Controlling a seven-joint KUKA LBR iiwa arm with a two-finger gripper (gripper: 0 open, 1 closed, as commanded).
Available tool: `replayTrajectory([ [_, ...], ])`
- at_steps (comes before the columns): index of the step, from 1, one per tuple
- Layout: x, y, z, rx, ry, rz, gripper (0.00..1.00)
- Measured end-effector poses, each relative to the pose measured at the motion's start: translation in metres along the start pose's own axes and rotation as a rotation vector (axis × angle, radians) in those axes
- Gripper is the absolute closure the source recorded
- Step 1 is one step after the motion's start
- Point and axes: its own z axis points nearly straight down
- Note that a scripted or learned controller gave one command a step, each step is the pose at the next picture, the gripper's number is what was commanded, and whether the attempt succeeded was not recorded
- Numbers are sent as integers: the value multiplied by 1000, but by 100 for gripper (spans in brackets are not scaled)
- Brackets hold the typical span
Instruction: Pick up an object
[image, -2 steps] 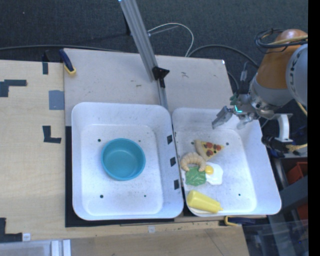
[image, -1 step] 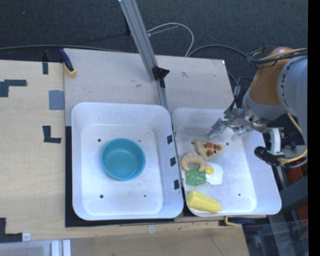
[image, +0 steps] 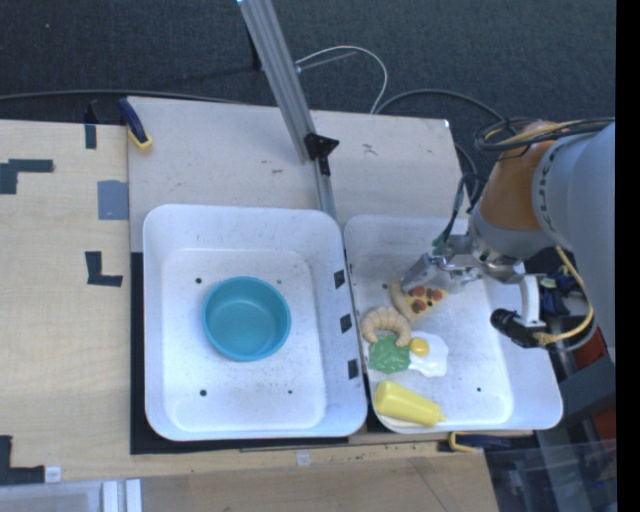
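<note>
Over on the left of the frame the left bin (image: 170, 400) holds just one thing, a blue bowl (image: 247, 318), sitting upright a little left of the bin's centre and well away from the arm, so I doubt it is what the program is after. Moving right across the divider, the right bin (image: 520, 400) has the clutter, bunched toward its left wall: a croissant (image: 385, 322) touching a green leafy piece (image: 388, 354) below it, a fried egg (image: 426, 355) just beside the green, and a yellow lemon-like piece (image: 405, 403) lying on its side near the lower edge. Just above the croissant lies a pizza slice (image: 420, 299), and that looks like the target, because the gripper (image: 436, 272) hangs right at its upper end, reaching in from the right at a slant. From here the fingers look parted only narrowly, and I see nothing caught between them; the slice seems to lie flat on the bin floor. Being so thin and flat, it will be hard to get under, and the croissant close by leaves little room.
</note>
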Motion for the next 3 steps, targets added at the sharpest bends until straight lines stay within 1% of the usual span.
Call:
replayTrajectory([
  [1,1,0,-11,0,1,-3,100],
  [2,-5,6,-71,-5,-1,-1,100],
  [3,-2,-2,-121,-4,0,-2,100],
])
